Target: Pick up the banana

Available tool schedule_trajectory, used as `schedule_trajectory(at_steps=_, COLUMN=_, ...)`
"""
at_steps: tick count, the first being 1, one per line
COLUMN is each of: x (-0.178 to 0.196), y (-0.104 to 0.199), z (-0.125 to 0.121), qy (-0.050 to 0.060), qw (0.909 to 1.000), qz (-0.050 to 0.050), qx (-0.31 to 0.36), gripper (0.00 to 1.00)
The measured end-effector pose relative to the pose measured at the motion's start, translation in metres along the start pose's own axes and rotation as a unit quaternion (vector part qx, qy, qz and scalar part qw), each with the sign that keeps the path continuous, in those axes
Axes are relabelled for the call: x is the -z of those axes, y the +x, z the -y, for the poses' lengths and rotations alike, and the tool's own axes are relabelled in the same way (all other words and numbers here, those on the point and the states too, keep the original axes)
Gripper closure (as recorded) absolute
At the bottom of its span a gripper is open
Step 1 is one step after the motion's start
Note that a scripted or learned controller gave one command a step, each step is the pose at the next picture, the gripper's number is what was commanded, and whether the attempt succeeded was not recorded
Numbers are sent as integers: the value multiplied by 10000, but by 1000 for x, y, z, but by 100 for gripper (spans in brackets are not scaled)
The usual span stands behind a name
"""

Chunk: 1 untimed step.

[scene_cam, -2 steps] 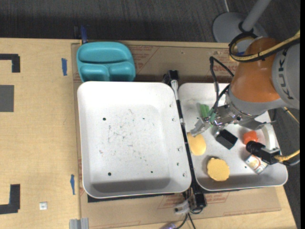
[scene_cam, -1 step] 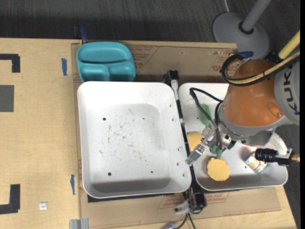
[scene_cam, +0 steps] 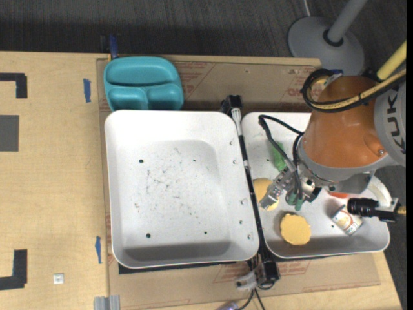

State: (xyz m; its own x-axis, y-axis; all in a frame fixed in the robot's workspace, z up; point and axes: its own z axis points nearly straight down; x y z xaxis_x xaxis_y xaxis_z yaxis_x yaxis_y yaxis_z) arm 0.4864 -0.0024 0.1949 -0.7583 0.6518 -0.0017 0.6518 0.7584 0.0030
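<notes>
**End effector low over the right bin, banana at its fingertips**

End effector [scene_cam: 284, 196] is seen lowered into the right bin [scene_cam: 377, 241], beneath the arm's orange band [scene_cam: 339, 131]. Whether it is spread or pressed together cannot be told; the metal parts at its tip are too small and cluttered to be read. A pale yellow piece, taken to be the banana [scene_cam: 263, 189], lies against the right bin's left wall, just beside the tip on its left and apparently touching it. No grasp can be confirmed: the fruit is not clearly seen to be enclosed.

The step in hand is judged to be the descent and closing on the fruit, with the lift not yet made. A firm closure around the banana's body is called for next, followed by a straight rise clear of the wall.

A round yellow-orange object [scene_cam: 295, 228] rests just below the tip, and a small bottle-like item [scene_cam: 345, 221] lies to the right. The left bin [scene_cam: 122, 173] and a teal tray [scene_cam: 143, 82] sit apart from the work.
</notes>
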Motion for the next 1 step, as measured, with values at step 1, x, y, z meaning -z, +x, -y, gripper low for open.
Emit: schedule_trajectory(at_steps=1, x=0, y=0, z=0, qy=0, qw=10000, qz=-1, qx=0, gripper=0)
